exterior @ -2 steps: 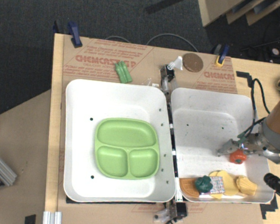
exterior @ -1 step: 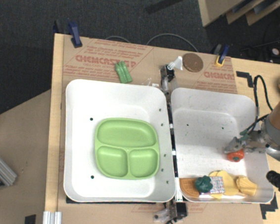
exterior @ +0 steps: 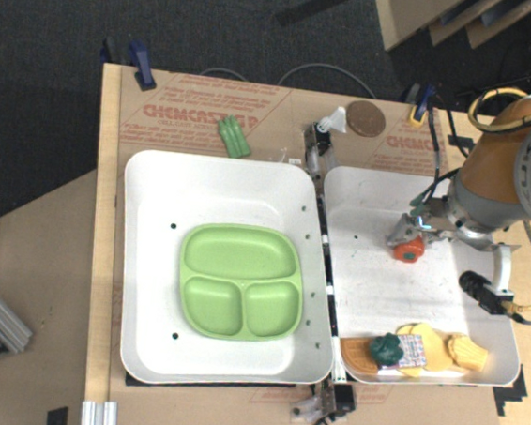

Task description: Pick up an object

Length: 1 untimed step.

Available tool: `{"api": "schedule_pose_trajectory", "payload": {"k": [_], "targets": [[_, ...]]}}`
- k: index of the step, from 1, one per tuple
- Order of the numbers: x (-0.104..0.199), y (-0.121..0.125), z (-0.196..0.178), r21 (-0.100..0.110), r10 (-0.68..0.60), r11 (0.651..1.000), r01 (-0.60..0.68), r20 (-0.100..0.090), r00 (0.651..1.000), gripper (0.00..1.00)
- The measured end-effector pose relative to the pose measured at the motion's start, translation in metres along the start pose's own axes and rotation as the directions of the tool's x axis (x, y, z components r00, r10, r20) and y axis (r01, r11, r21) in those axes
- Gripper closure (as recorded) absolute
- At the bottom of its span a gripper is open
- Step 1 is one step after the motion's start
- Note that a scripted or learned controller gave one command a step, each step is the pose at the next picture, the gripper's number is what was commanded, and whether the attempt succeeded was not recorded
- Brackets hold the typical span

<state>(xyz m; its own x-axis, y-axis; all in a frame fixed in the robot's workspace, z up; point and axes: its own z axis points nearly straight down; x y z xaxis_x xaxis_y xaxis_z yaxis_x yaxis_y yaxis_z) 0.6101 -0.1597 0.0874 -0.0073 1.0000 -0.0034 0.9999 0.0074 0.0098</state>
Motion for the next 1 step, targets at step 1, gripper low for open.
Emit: {"api": "schedule_pose_trajectory", "payload": {"k": [1], "targets": [[0.0483,0.004,-0.114,-0.004,0.0,1.0,0.0,-0.003,1.0,1.0]]}}
